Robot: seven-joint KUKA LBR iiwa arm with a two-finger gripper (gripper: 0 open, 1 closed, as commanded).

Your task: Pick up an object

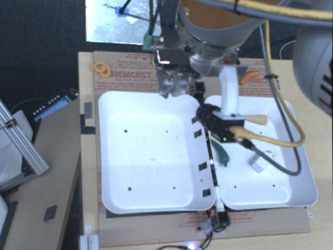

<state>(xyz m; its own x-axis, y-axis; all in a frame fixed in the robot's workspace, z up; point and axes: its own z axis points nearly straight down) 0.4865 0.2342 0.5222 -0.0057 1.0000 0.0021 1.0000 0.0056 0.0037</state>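
The grey arm with its orange band fills the top of the view, and its gripper (175, 85) hangs over the far rim of the left bin (151, 155). Nothing shows between its tips. In the right bin (270, 191) a green object (221, 154) lies close to the divider. A small grey block (256, 165) rests further right. A beige ridged cone (256, 120) lies near that bin's far side, partly hidden by a black wrist unit (218, 121) and its cables.
An orange ring (102, 69) lies on the cardboard beyond the left bin's far left corner. An orange piece (249, 77) sits beyond the right bin. Yellow and grey cables (281, 139) loop over the right bin. A metal frame (21, 145) stands at the left.
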